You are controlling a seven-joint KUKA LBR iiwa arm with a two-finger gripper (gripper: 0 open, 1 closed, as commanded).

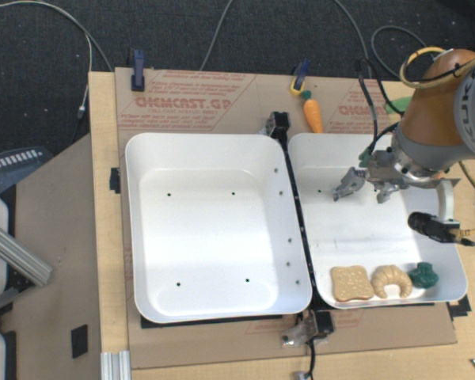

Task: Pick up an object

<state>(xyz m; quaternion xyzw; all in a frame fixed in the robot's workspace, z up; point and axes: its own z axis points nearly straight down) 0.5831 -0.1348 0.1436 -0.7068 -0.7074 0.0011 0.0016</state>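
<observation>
I read the tabletop first: two white bins side by side, the left bin across the centre-left of the frame, the right bin at centre-right. The arm entered from the upper right. The gripper hung over the upper part of the right bin with its two fingers spread apart and nothing between them.

The candidate objects lay in a row along the lower rim of the right bin: a toast piece, a croissant touching it, and a small green item just beside.

Risks I judged:
- The gripper stood well apart from the row; a straight descent would have closed on bare bin floor.
- The objects crowded one another and the rim, so a finger could have struck the wall or pushed a neighbour.

A carrot lay outside the bins, upper centre.
</observation>
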